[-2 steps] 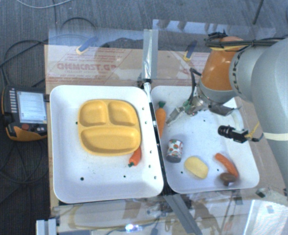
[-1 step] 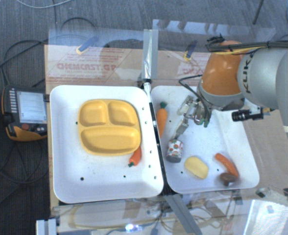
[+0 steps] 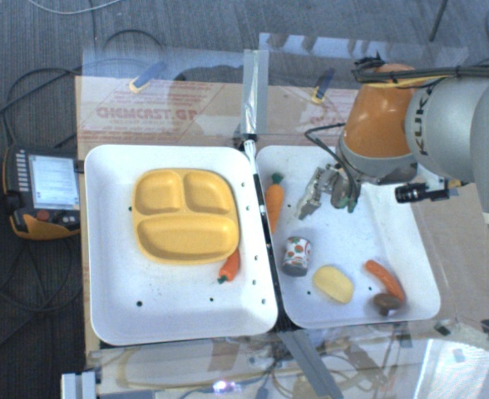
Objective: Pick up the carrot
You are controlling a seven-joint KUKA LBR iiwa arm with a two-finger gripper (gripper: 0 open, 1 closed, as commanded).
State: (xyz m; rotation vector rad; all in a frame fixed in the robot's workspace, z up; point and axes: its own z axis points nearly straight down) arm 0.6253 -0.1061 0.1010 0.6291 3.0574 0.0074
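The carrot [image 3: 274, 204] lies lengthwise in the right bin [image 3: 411, 248], against the wall it shares with the left bin. The gripper [image 3: 321, 191] hovers just beside the carrot, toward the arm; its jaws stand slightly apart, gripping nothing. A small can [image 3: 296, 255] stands near the carrot's tip.

I see two bins side by side: the left bin [image 3: 111, 306] holds a divided plate [image 3: 185, 214] with a pepper [image 3: 229, 266] at its near right corner. In the right bin [image 3: 415, 273], the carrot [image 3: 274, 204] lies along the left wall, the tool [image 3: 328, 191] just right of it.
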